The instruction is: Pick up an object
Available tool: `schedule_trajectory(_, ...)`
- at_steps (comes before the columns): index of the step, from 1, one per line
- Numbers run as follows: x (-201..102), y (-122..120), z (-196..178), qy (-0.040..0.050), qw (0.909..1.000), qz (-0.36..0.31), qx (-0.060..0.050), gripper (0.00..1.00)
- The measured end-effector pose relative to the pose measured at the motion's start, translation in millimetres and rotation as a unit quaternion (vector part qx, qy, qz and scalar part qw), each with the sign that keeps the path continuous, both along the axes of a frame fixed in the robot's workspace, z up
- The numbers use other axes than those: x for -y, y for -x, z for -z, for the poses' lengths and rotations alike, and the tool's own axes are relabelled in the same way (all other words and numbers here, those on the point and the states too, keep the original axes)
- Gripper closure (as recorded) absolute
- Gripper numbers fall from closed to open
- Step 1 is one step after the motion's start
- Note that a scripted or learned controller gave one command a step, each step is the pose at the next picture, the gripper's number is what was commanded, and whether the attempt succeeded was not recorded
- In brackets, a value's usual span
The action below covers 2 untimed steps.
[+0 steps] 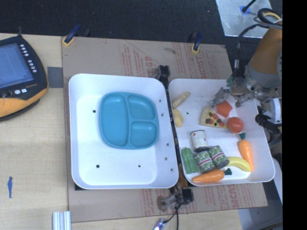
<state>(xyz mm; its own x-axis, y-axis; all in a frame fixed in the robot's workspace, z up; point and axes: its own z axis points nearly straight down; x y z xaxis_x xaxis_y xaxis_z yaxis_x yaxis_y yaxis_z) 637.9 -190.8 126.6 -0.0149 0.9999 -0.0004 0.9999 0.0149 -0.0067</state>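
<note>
The bench carries two shallow white bins side by side on a sheet of brown cardboard (144,56). The left bin (86,166) holds a blue divided plate (128,120) lying flat near its centre.

The right bin (261,174) holds the toy food. A pizza slice (212,117) lies in the upper middle, with a red block (224,109) touching its upper right edge and a tomato (234,124) just beside it to the lower right. A small can (198,140) stands below the pizza slice. Two pale pieces (180,99) lie along the bin's left wall. Along the near wall lie a green vegetable (188,160), two wrapped cans (210,158), a banana (238,164) and a carrot (207,177). A second carrot (245,152) lies toward the right wall.

The arm enters from the right. The gripper (232,97) sits low over the upper part of the right bin, directly above the red block. Whether the claw is released or clenched cannot be told from this view.

A handheld control pad (17,78) rests on the bench at far left.
</note>
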Motion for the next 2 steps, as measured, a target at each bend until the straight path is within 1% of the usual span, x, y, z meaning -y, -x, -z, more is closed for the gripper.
schedule_trajectory(1, 1.9, -18.5, 34.8, 0.0005, 1.0000, 0.004, 0.002, 0.00)
schedule_trajectory(2, 2.4, -19.2, 23.7, 0.0010, 1.0000, 0.003, 0.004, 1.00)
